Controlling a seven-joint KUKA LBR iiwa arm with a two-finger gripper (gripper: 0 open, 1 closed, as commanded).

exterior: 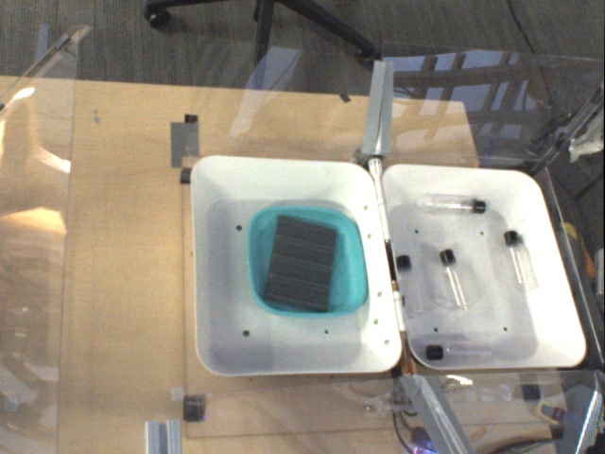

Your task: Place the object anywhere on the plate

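**Ribbed block lies on the teal plate in the left bin**

Whether the pincer is spread or pressed together cannot be told.

The left bin (216, 282) holds a teal plate (352, 282) with rounded corners, sitting near the bin's middle. A dark grey ribbed block (301, 263) lies flat on the plate, slightly tilted, with its long side running from the far edge toward the near edge. It lies within the plate's rim, and a teal margin shows on all sides.

The right bin (558, 339) touches the left bin along their shared edge. In it lie clear tubes with black caps, well apart from each other:
- one (452, 201) along the far edge
- one (519, 258) near the right edge
- one (452, 277) in the middle
- one (463, 353) along the near edge

A further black cap (403, 262) sits just beside the shared edge.

Both bins rest on the wooden counter (113, 253). Its left half lies bare, under reflections from a clear panel. A grey metal post (378, 112) runs from the bins' far junction toward the counter's far edge. Beyond that edge, an office chair base (265, 3) stands on the carpet.
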